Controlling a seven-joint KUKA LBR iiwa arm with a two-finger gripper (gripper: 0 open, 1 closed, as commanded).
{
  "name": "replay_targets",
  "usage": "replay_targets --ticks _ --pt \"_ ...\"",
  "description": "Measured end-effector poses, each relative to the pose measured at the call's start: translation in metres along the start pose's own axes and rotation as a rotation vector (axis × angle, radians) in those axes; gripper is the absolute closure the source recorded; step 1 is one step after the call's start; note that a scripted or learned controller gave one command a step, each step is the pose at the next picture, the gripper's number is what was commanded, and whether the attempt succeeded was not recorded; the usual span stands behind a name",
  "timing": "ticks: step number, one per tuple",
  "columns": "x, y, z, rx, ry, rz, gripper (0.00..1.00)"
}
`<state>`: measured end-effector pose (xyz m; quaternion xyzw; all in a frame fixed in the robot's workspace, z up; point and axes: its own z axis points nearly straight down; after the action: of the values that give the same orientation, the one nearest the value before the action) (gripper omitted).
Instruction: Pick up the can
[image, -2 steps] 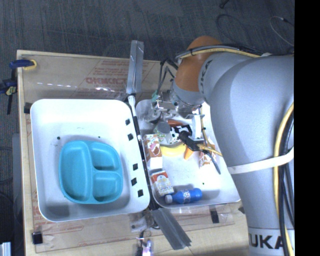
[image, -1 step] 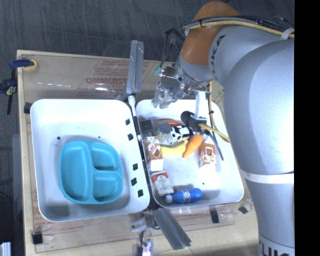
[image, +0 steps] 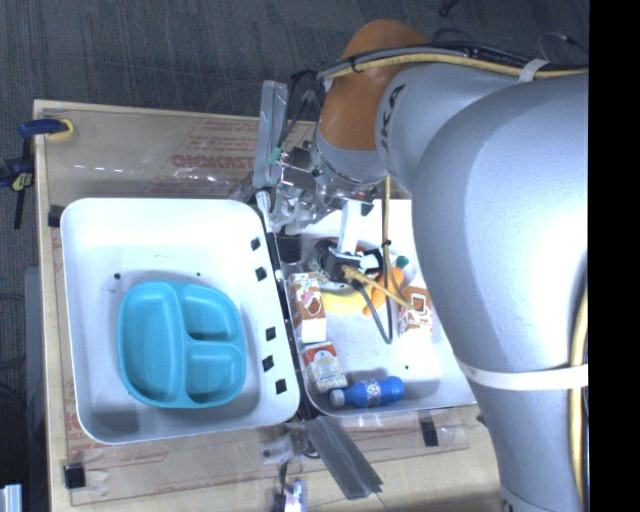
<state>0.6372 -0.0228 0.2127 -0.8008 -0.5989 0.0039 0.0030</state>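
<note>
Counting from the blue divided tray (image: 182, 343) in the left bin (image: 90, 230): one can (image: 368, 392) lies to its right along the right bin's (image: 440, 385) near edge, two cartons (image: 309, 307) beside it. The gripper (image: 290, 200) hangs above the bins' divider; its opening cannot be judged.

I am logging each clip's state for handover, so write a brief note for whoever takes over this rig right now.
Tool: low over the top edge of the right white bin, by the divider; finger state not readable.
Right bin holds small printed cartons, a blue plastic bottle at the near end, and clutter under the arm. I cannot pick out the can for certain.
Left white bin: a blue divided plastic tray.
Done: no grasp visible.
Left: find, grasp and lift the can.
</note>
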Motion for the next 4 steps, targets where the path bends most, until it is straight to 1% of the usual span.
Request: replay_targets --ticks 1,2,3,4 --pt "0.067 0.000 -0.032 -0.002 0.000 0.000 1.00" --pt "0.110 -0.013 -0.078 -0.003 0.000 0.238 1.00" --pt "0.175 -0.072 -0.116 -0.004 0.000 0.180 1.00" --pt "0.178 -0.073 -0.123 0.002 -0.006 0.169 1.00"
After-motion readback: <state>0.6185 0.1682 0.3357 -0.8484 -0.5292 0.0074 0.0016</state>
